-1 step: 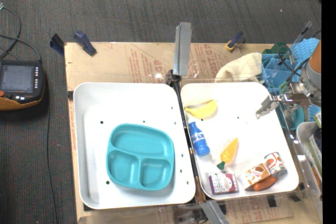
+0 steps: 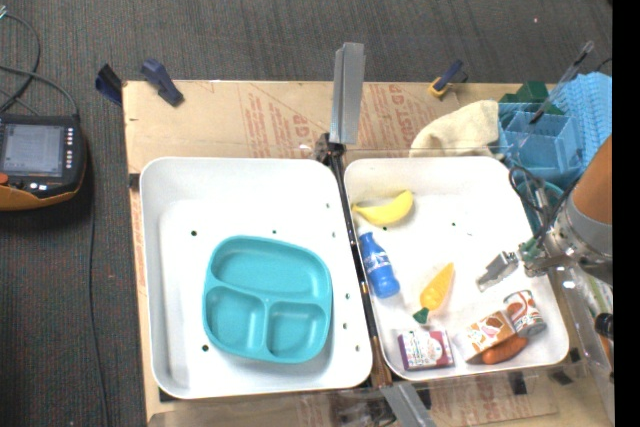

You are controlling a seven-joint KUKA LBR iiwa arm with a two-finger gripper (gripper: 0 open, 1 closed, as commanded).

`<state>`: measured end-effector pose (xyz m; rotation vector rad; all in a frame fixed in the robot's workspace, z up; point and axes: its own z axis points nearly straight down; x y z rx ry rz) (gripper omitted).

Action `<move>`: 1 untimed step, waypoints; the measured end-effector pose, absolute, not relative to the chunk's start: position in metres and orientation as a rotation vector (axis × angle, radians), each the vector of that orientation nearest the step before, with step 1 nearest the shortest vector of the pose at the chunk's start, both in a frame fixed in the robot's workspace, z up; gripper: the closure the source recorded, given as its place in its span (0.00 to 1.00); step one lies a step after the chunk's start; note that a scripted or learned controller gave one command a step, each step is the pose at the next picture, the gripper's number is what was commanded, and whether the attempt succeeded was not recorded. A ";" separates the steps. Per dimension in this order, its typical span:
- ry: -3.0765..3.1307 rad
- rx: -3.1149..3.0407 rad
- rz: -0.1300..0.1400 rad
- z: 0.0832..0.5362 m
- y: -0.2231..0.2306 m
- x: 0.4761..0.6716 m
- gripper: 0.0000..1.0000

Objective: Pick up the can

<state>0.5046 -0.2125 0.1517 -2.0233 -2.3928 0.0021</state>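
White plastic forms the two shallow bins on the bench. The left white bin point(image 2: 160, 215) holds a teal plastic plate with three compartments point(image 2: 268, 298), lying flat near its middle. The right white bin point(image 2: 470, 185) carries the loose items.

The small red, white and brown can point(image 2: 508, 319) lies on its side in the near right corner of the right bin, close to the bin's right wall. An orange-red carrot-shaped toy point(image 2: 503, 349) lies just beside it on the near side, seemingly touching it. A small purple and white carton point(image 2: 424, 348) lies near the front wall, to the left of the can and apart from it. An orange plastic squeeze bottle with a green tip point(image 2: 436, 288) lies tilted near the middle of the bin. A blue plastic bottle with a white label point(image 2: 377, 265) lies beside the bin's left wall, and a yellow plastic banana point(image 2: 386, 208) sits beyond it toward the far side.

The grey two-finger gripper point(image 2: 497, 269) reaches in from the right and hangs over the right bin, above the can and apart from it, with nothing between its fingers. Whether the jaws stand open or closed cannot be told from this view.
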 end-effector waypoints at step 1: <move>-2.533 -1.848 -0.001 0.085 -0.211 0.476 0.00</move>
